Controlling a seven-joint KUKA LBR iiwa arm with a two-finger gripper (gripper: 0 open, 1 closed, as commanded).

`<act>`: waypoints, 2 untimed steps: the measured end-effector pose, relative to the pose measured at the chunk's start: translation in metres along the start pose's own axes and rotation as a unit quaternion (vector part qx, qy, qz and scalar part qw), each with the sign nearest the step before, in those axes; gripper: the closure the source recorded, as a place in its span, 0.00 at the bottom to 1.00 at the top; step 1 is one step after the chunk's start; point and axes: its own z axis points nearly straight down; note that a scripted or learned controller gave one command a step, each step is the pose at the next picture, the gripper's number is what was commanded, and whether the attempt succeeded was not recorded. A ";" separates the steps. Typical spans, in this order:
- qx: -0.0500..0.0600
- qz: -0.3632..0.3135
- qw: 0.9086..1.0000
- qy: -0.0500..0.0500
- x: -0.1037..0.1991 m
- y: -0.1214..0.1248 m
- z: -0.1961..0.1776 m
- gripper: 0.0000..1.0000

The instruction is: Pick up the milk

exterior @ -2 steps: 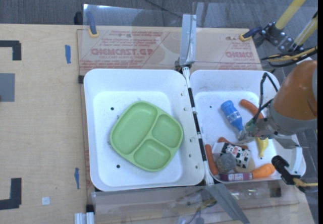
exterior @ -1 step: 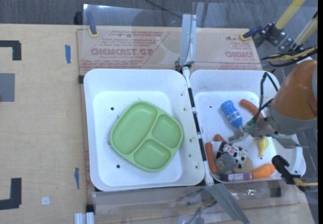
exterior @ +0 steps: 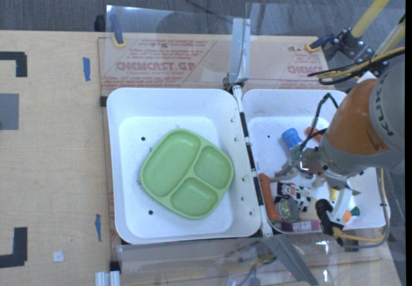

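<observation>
The milk (exterior: 289, 193) is a small carton with black-and-white cow patches, lying in the right bin (exterior: 270, 107) near its front left corner. My gripper (exterior: 297, 170) hangs just above and slightly behind the carton, below the orange band (exterior: 354, 123) of the arm. The wrist hides part of the bin floor, and I cannot make out whether anything touches the carton.
A blue object (exterior: 290, 136) lies behind the gripper in the right bin. An orange carrot-like piece (exterior: 266, 192) sits along the bin's left wall, and a white and orange item (exterior: 342, 206) lies front right. A green divided plate (exterior: 187, 173) sits in the left bin (exterior: 129, 149).
</observation>
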 end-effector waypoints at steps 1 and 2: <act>-0.002 0.003 1.000 -0.001 -0.003 0.001 -0.010 1.00; -0.002 0.003 1.000 -0.001 -0.003 0.001 -0.010 0.00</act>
